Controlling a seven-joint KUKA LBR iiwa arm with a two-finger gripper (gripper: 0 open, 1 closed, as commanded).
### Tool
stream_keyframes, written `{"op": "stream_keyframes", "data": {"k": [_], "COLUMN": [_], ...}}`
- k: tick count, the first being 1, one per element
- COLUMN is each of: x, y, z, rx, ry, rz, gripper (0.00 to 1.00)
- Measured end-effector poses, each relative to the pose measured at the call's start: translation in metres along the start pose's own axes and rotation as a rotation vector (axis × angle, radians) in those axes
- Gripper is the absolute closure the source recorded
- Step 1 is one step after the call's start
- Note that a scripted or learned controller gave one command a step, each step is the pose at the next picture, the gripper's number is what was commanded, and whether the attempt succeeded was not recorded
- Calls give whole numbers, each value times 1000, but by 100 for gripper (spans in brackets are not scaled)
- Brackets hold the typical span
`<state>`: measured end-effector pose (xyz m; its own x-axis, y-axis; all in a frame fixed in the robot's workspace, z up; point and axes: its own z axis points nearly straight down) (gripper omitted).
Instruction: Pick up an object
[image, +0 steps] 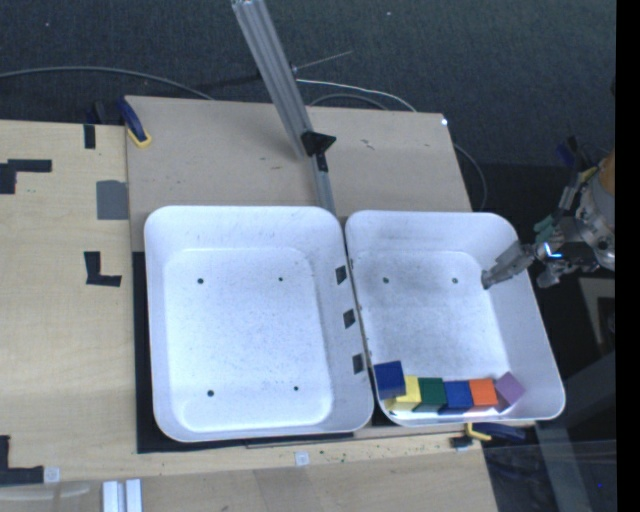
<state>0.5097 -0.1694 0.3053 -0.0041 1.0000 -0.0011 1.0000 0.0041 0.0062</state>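
A row of small blocks lies along the near wall of the right bin: a blue block, a yellow block, a green block, another blue block, an orange block and a purple block. My gripper reaches in over the right bin's right rim, well above and behind the blocks, touching none of them. Nothing is visibly held.
The left bin stands beside the right one, their rims meeting at the middle. A slanted metal rail rises behind the bins. Cables run across the dark floor at the back. A blue-and-yellow clamp sits at the bench's far left corner.
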Motion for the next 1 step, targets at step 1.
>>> {"op": "stream_keyframes", "data": {"k": [1], "x": [15], "y": [2], "z": [-26], "rx": [4], "ry": [1], "rz": [0], "gripper": [0]}}
